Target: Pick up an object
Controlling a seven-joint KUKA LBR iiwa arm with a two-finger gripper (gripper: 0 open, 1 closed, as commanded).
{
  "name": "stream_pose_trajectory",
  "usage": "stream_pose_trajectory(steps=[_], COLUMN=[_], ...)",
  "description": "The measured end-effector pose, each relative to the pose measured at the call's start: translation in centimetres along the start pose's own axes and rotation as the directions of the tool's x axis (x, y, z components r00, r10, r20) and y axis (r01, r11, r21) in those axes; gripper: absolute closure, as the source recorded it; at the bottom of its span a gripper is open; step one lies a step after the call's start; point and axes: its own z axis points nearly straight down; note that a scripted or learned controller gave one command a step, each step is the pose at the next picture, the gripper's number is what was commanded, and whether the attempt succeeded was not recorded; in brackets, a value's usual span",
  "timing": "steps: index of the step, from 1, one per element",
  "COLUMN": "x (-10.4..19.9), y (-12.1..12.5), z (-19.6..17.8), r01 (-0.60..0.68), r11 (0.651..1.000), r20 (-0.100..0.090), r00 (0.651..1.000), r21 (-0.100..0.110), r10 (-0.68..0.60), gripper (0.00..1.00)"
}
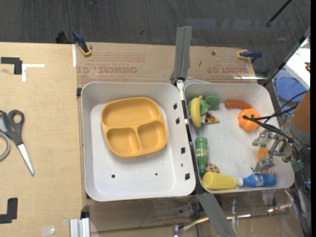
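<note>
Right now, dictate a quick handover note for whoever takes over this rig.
Gripper: low over the right bin's right side, above a small orange piece; no grasp is visible.
Right bin: banana, green bottle, yellow bottle, blue bottle, orange toy, red sausage.
Left bin: yellow divided plate.
Done: nothing lifted.
Left: pick up an object.

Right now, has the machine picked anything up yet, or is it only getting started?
Nothing looks picked up yet. The gripper is low in the right bin, over a small orange piece near the blue bottle. I cannot tell whether it grips anything. Gripping and lifting remain. The yellow tray sits in the left bin.
</note>
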Motion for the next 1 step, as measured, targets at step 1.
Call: stream_pose_trajectory(steps=[1], x=[0.16], y=[-0.19], z=[0.90], r01=[-0.108], r11=[0.994], r20=[0.000], r00=[0.994], r21=[0.001], r10=[0.108], gripper=[0.00])
